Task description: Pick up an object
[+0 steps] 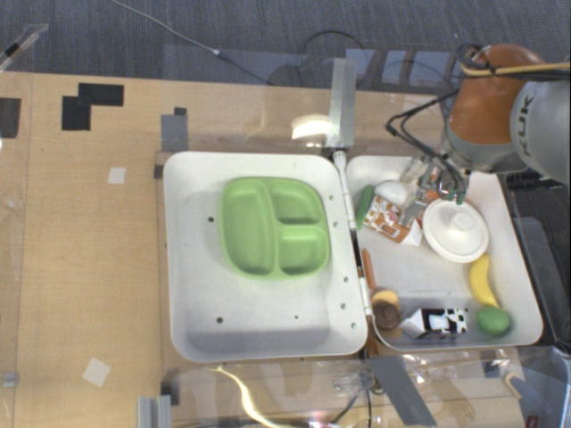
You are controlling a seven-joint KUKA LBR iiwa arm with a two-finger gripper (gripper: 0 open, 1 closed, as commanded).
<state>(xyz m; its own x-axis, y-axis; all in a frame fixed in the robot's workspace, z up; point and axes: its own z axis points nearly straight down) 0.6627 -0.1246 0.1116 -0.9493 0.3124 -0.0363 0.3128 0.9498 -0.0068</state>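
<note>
Lowest in the frame, along the near wall of the right bin (526,328), lie a brown round object (386,308), a black-and-white patterned item (443,320) and a green ball-like object (492,320). A banana (483,279) lies just above the green object, at the bin's right side. A white round dish (456,231) sits above the banana, near the bin's centre right. An orange-and-white printed packet (389,218) lies to the left of the dish, with a green item (364,203) beside the dividing wall and a small white object (390,191) above the packet.

The left bin (192,328) holds a green compartment plate (274,226) at its centre. Both bins rest on the worktop (80,266).

The arm (500,105) enters from the upper right of the frame. The gripper (426,196) is low in the upper part of the right bin, between the packet and the dish. Whether it is spread or pressed together cannot be told at this resolution, and no object is visibly held.

Step in hand, as a judgement: descent or positioning for a grasp; no object is lifted yet. The likely candidate is the packet or the dish rim, both just beside the gripper.

Next move requirements: align over one single object, avoid straddling packet and dish together, close, then lift straight up clear of the bin wall.
</note>
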